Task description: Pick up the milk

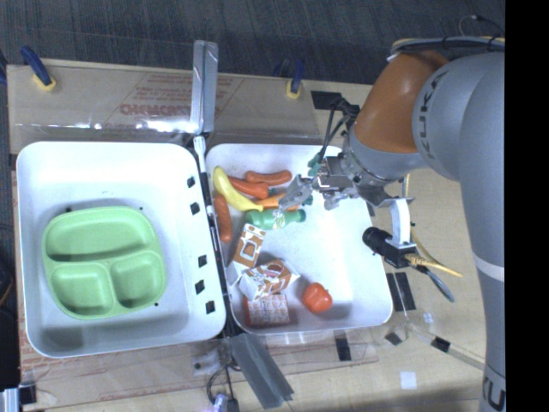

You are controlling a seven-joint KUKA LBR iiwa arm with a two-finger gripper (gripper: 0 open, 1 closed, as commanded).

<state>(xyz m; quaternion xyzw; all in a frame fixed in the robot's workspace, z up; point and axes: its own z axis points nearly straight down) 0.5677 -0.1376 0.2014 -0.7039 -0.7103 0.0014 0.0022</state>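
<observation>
One small milk carton [266, 292] lies toppled at the near edge of the right bin [364, 312], just beside the tomato [316, 297], likely light and crushable, best pinched across its flat sides, while the gripper [302, 192] hovers farther back, fingers apart, holding nothing.

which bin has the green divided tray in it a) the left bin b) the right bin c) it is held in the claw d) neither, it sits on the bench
a: the green divided tray lies flat inside the left bin, while the right bin holds the food items such as the banana and the milk carton.
</observation>
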